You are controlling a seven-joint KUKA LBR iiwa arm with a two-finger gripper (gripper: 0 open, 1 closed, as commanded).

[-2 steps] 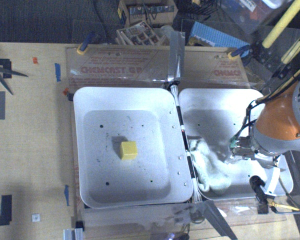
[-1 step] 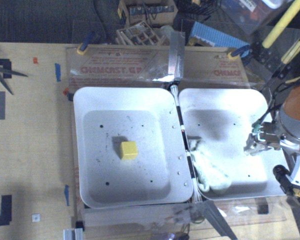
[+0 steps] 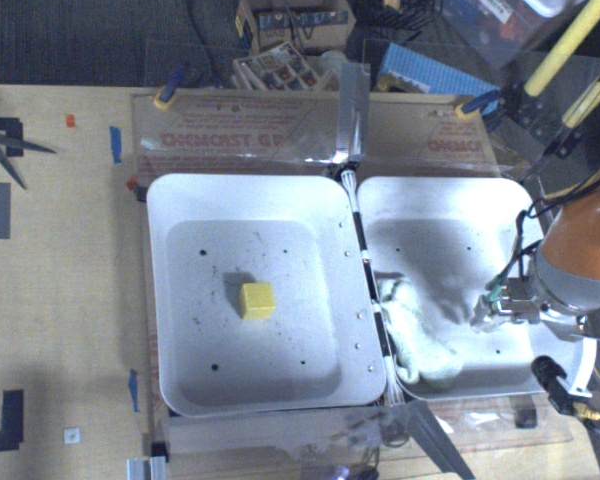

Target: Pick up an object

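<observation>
I see the tan bench [image 3: 60, 298] carrying two shallow white bins side by side, their inner rims touching. The left bin [image 3: 180, 208] sits near the middle; the right bin [image 3: 430, 203] adjoins it. Blue tape strips [image 3: 115, 145] and a small red mark [image 3: 70, 120] dot the bench's left part.

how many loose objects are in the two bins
2. A yellow block lies mid-floor in the left bin; a white crumpled item sits at the right bin's front-left. The arm may hide more.
</observation>
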